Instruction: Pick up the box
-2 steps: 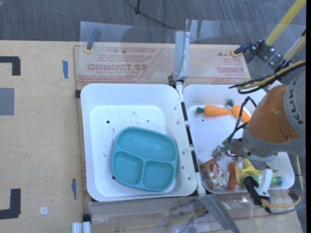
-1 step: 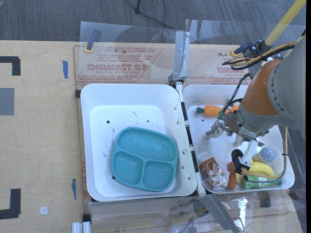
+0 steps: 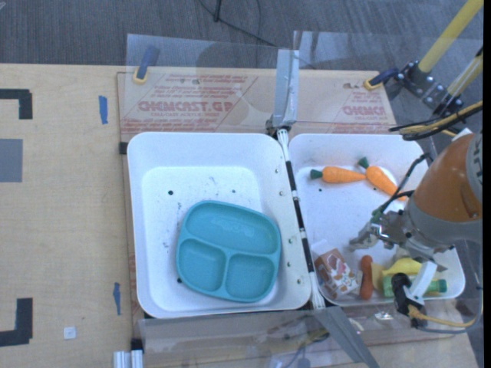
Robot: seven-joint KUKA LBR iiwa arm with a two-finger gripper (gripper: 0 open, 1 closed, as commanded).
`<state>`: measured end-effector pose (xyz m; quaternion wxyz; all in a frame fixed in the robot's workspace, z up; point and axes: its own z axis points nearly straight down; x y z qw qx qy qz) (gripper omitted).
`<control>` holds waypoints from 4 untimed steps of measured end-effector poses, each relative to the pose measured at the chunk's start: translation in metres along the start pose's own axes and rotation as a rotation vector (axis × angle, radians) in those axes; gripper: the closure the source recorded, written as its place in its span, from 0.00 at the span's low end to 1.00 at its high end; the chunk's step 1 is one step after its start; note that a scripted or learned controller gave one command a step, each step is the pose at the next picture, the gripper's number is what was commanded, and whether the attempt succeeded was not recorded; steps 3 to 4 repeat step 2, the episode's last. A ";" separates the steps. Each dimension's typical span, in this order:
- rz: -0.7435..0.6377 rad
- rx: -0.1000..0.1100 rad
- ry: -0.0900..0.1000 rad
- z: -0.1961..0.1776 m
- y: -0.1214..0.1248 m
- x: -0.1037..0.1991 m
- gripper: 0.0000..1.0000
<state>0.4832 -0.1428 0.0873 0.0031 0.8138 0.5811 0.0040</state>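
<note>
The box (image 3: 337, 273) is small, with a red and white printed face. It lies flat near the front left corner of the right bin (image 3: 337, 205). My gripper (image 3: 370, 233) hangs over the middle of that bin, up and to the right of the box and apart from it. The grey wrist with its orange band (image 3: 453, 190) comes in from the right and covers part of the bin's right side. Nothing shows held in the gripper.
A red sausage (image 3: 367, 276) lies right beside the box, with a yellow piece (image 3: 404, 267) and a green item (image 3: 435, 286) further right. Two carrots (image 3: 343, 175) (image 3: 380, 178) rest at the bin's back. The left bin (image 3: 153, 167) holds a teal divided plate (image 3: 229, 250).
</note>
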 end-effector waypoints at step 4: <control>-0.032 0.015 -0.007 -0.188 0.022 0.107 0.00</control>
